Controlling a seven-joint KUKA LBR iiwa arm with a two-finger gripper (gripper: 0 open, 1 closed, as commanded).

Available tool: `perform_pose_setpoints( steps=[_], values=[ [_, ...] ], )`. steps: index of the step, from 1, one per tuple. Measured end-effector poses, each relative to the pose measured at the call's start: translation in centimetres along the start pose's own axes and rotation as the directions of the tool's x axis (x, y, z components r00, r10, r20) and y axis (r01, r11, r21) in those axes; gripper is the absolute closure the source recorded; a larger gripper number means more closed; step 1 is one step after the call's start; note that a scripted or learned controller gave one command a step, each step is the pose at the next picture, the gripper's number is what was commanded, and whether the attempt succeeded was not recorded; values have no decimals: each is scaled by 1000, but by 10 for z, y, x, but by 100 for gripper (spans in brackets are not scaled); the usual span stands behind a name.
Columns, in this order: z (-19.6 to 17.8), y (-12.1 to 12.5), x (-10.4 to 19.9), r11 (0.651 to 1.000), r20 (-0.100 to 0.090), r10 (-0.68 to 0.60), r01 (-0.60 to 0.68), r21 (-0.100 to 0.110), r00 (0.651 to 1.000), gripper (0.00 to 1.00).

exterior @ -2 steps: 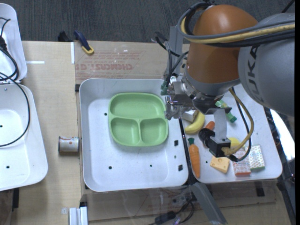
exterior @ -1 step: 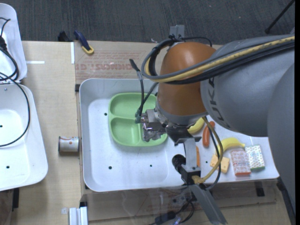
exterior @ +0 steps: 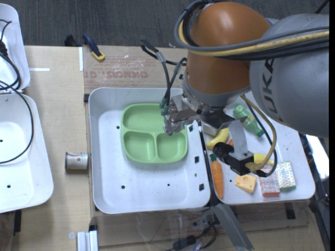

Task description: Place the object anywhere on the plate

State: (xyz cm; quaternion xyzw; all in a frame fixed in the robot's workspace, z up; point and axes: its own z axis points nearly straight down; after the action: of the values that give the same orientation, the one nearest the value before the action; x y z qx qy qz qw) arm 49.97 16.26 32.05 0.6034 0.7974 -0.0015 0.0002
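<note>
One arm (exterior: pixel 293 72) shows "UK" lettering above the green plate (exterior: pixel 152 132).

Green three-compartment plate (exterior: pixel 149 132) lying in the left bin (exterior: pixel 104 182). Jaws (exterior: pixel 171 124) hanging over the plate's right edge, finger state unclear beneath the orange-banded arm (exterior: pixel 227 46). In the right bin (exterior: pixel 306 184): carrot (exterior: pixel 217 179), cheese wedge (exterior: pixel 246 182), banana (exterior: pixel 220 138), green bottle (exterior: pixel 248 118), red and green packets (exterior: pixel 277 181). Small can (exterior: pixel 77 161) on the worktop (exterior: pixel 57 88), just left of the bin.
</note>
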Motion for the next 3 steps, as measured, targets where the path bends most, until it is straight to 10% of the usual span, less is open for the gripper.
perform_pose_setpoints(
  steps=[1, 2, 3],
  values=[
    [-47, 15, -38, 1000, 0, 31, -31, 0, 1000, 100],
    [39, -15, -9, 999, -1, -43, 43, 3, 999, 100],
    [-6, -19, 10, 986, 0, -164, 164, -1, 986, 100]
  ],
)
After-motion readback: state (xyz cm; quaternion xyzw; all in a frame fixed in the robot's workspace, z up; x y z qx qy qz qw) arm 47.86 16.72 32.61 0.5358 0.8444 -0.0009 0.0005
